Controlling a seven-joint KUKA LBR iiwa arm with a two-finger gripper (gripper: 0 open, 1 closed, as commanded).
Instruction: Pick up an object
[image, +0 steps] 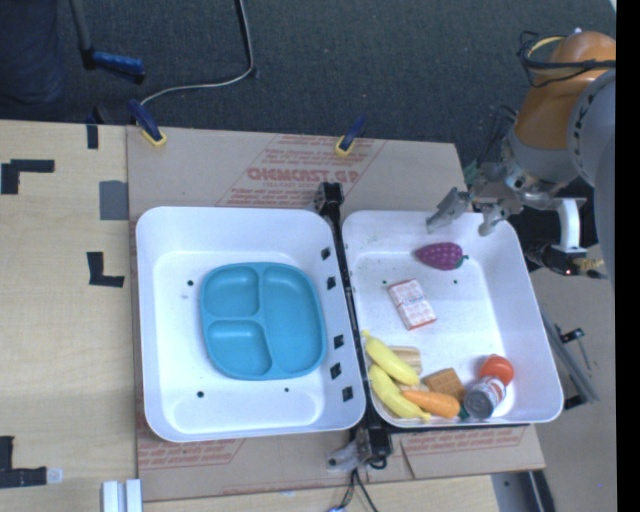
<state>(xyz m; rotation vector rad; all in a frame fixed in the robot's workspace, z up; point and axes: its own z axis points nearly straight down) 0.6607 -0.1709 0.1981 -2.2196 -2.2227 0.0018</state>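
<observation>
step: pre-grasp, nothing lifted | gripper (467, 213) spread wide, holding nothing, above right bin (532, 300) rim | next: drop onto purple grapes (440, 256) nearby

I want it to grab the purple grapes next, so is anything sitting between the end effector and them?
Nothing visible. The end effector hangs open over the right bin's far rim, and the purple grapes lie just below it, apart from the other items.

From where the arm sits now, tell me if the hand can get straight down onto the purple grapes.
Probably yes. The hand hovers open above the right bin's far rim, close to the purple grapes, which lie alone on bare floor, apart from the small box.
</observation>
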